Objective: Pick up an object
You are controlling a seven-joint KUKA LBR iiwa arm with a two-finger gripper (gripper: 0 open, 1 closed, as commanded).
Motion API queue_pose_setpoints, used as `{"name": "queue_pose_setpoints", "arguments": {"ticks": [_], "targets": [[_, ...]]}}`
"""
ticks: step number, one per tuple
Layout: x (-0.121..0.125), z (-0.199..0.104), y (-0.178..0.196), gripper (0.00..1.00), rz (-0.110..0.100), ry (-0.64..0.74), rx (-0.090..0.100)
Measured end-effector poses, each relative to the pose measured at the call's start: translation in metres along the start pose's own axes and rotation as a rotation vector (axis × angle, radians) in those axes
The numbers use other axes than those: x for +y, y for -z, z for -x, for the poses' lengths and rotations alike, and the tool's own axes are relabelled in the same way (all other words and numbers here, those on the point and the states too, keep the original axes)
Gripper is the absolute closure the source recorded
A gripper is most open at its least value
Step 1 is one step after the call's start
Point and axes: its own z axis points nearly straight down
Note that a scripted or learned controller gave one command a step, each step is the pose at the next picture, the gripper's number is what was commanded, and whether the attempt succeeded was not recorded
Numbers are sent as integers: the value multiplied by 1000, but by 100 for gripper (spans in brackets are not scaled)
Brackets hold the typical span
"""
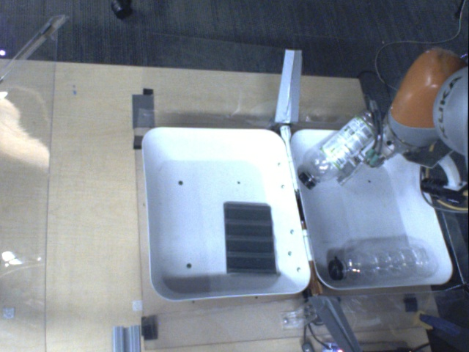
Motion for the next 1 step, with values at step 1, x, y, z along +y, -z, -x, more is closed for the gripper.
{"name": "queue_pose_setpoints", "arguments": {"ticks": [1], "targets": [[29,-26,-1,0,-27,22,-2]]}}
